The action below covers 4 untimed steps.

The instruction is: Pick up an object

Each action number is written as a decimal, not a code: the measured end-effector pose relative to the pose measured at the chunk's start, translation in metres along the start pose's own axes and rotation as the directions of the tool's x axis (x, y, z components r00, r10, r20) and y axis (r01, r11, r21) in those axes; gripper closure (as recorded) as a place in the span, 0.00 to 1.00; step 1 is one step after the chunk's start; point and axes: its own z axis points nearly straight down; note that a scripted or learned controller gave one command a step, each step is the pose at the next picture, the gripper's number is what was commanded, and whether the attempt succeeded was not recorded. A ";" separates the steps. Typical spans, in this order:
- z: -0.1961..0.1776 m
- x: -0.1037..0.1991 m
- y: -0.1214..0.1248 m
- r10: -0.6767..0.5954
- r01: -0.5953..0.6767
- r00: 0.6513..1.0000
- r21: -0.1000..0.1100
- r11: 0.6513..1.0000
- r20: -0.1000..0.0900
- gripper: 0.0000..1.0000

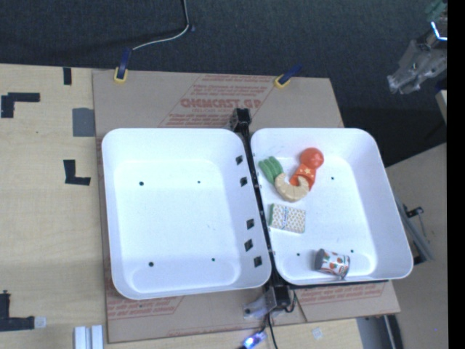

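**Four objects waiting in the right bin, arm parked high and away**

Closest to the lens, at the near edge of the right bin, a small can lies on its side, grey with a red-and-white label. It is one of four candidates for the pick, and all four sit in that bin. Further back, near the divider, a pale speckled sponge-like pad lies flat. Beyond it a tan curved piece touches a red-orange item, the two forming a loose cluster, with a green piece just beside them against the bin's left wall.

Count: one can, one pad, one tan piece, one red-orange item, one green piece, so five objects if the tan and red parts are separate things; whether they are joined cannot be told.

The left bin shows bare white floor.

The gripper hangs at the upper right, well apart from both bins and over the dark floor. Whether its jaws are parted or closed cannot be told; nothing is visible between them.

As a judgement, the task is at its start: nothing lifted, the approach, descent and grasp all left to do.
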 end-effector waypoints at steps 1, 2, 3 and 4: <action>0.000 0.096 0.019 -0.021 0.021 1.000 0.000 1.000 -0.006 1.00; 0.001 0.183 0.058 -0.021 0.021 1.000 0.001 1.000 -0.006 1.00; 0.001 0.270 0.083 -0.020 0.020 1.000 0.001 1.000 -0.006 1.00; -0.001 0.158 0.093 -0.001 0.001 1.000 0.001 1.000 0.000 1.00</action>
